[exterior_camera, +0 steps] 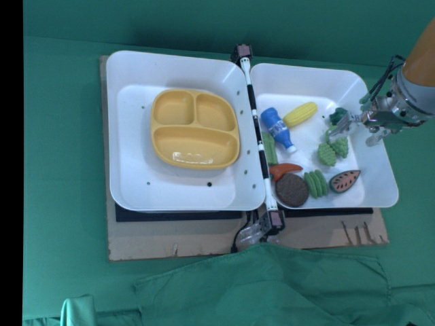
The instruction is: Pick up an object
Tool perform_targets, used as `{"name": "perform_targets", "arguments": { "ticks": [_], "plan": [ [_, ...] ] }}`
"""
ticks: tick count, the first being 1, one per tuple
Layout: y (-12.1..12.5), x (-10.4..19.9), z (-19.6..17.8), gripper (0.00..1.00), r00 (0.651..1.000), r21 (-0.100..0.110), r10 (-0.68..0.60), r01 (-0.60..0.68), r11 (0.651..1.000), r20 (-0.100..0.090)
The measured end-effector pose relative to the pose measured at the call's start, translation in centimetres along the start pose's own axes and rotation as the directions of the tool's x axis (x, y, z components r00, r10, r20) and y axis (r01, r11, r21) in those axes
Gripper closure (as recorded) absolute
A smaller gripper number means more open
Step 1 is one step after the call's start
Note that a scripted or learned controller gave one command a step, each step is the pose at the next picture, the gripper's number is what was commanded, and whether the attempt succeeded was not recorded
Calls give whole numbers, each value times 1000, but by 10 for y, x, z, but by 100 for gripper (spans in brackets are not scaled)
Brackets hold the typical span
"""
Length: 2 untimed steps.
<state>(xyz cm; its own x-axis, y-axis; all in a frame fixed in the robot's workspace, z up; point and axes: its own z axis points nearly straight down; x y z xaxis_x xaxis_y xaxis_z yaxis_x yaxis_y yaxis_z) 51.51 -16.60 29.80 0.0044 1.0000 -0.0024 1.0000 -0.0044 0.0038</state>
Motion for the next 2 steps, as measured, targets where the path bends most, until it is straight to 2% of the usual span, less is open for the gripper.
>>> {"name": "perform_targets", "arguments": {
  "ticks": [1,2],
  "plan": [
    [10,-22,102,0,1000,9,2,-2,1000,-2],
    [13,-23,82,100,1000,-9,3,-3,1000,4]
  ]
}}
